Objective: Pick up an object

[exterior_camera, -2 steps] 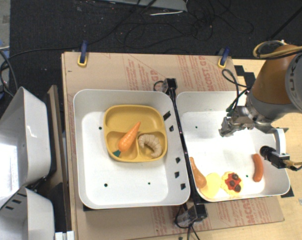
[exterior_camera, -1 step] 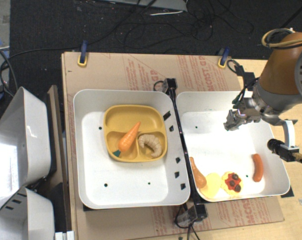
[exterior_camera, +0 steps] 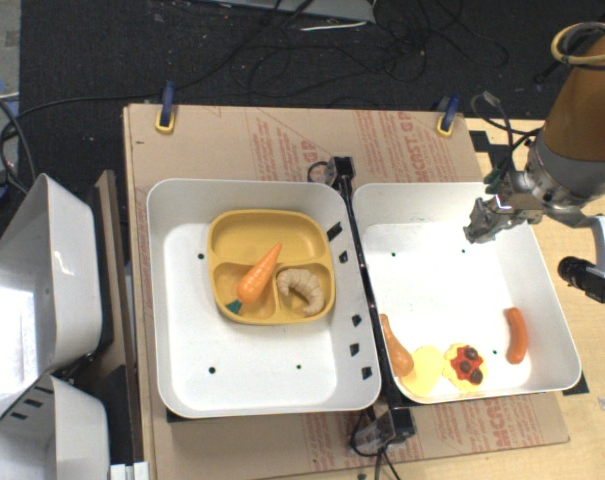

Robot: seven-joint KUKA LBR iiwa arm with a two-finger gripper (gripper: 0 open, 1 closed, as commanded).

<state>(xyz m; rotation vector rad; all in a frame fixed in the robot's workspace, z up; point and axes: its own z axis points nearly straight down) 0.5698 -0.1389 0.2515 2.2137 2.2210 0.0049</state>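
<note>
In the right bin (exterior_camera: 452, 268) lie an orange sausage (exterior_camera: 517, 335) near the right wall, a yellow piece with dark red berries on it (exterior_camera: 464, 365) at the front, and an orange drumstick-shaped piece (exterior_camera: 395, 348) at the front left. My gripper (exterior_camera: 481, 227) hangs over the bin's back right part, well apart from all three, with nothing seen between its fingers. In the left bin (exterior_camera: 182, 358) a yellow divided plate (exterior_camera: 227, 238) holds a carrot (exterior_camera: 259, 273) and a pale shrimp (exterior_camera: 303, 288).
The bins sit side by side on a cardboard-covered bench with yellow clamps (exterior_camera: 165, 120) at the back. White containers (exterior_camera: 37, 278) stand off the bench at the left. Cables run across the dark floor behind.
</note>
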